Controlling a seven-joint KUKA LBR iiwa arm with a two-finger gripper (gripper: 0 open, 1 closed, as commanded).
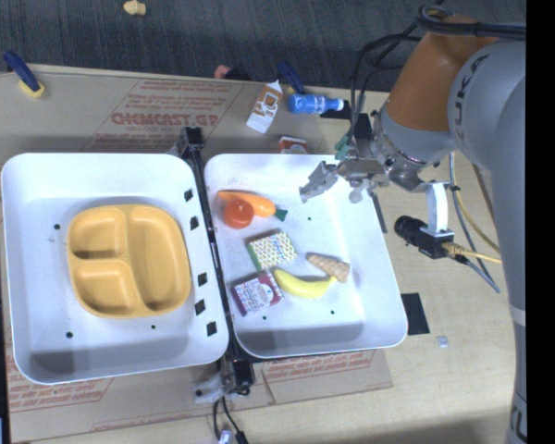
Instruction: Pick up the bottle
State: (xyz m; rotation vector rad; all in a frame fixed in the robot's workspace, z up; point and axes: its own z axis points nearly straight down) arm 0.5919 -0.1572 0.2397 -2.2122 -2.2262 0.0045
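Well, the blue bottle [314,104] lies on its side on the bench, outside both bins, just past the far rim of the right bin [381,285] at about its 12 o'clock. A small carton [265,107] lies just beside it at its 9 o'clock, and another small packet [293,143] sits at the bottle's 7 o'clock, close to the bin rim.

The gripper [326,181] hangs over the far right corner of the right bin, at the bottle's 6 o'clock and apart from it; whether its fingers are spread or pressed together cannot be told, and nothing is seen between them. The grey arm with its orange band [425,72] comes in from 3 o'clock.

Inside the right bin lie a carrot [252,202] with a tomato [239,214] touching it, a patterned box [271,249], a small red-and-white packet [255,294], a banana [304,285] and an ice-cream cone [328,265]. The left bin [18,248] holds a yellow divided plate [129,259]
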